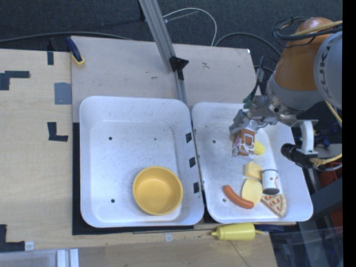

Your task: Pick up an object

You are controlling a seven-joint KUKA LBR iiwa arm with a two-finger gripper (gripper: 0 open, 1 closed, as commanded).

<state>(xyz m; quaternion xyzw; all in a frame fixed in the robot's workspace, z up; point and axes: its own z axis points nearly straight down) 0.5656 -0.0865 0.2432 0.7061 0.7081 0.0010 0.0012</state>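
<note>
Light was even and fairly bright, falling from above, with no hard glare. The left bin (111,149) and right bin (214,149) read as bright white, close to washed out on their floors, with soft grey shading along the inner walls. The bowl (158,190) cast only a faint shadow. The dark floor (55,10) at the top held little detail. The whole frame was soft and grainy; the arm (306,65) at the right looked slightly blurred.
</note>
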